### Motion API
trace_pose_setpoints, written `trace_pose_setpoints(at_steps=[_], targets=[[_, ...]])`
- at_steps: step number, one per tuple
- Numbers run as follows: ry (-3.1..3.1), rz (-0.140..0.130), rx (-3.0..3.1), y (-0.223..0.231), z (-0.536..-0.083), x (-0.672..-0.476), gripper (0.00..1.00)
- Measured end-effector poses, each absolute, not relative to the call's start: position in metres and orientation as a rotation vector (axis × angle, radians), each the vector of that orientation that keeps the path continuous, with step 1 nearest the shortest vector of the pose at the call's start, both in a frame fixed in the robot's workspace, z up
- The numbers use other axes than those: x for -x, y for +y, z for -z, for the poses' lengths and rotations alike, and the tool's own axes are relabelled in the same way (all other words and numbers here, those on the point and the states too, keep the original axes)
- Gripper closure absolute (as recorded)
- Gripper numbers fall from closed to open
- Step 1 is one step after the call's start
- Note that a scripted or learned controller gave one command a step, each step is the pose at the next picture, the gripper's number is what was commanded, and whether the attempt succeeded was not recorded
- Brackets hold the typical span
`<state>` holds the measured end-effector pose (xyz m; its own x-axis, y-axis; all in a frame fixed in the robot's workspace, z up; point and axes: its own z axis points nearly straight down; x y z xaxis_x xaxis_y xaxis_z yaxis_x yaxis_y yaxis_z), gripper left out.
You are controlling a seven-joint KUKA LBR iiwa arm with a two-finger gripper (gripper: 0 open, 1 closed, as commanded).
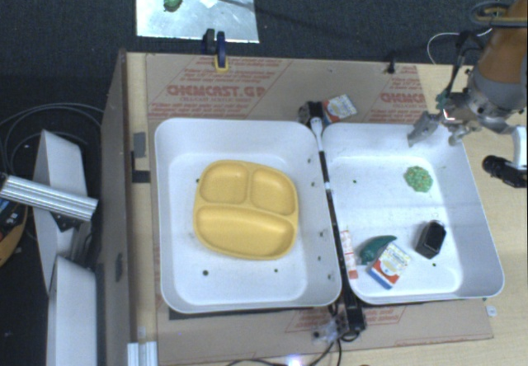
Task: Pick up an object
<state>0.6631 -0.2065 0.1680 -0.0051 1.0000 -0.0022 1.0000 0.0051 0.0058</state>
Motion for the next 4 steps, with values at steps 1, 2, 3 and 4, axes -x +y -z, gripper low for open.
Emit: trace_pose_setpoints(at_steps=[1,2,3,4], targets=[[2.223,-0.001,-2.22,-0.206,-0.106,-0.638,0.0],[2.226,0.0,-2.216,-0.206,-0.084,-0.641,0.0],[2.225,-0.004,-2.211,-0.206,-0.096,-0.643,1.0],[2.226,-0.005,-2.215,-0.117,-0.085,-0.61,1.0]])
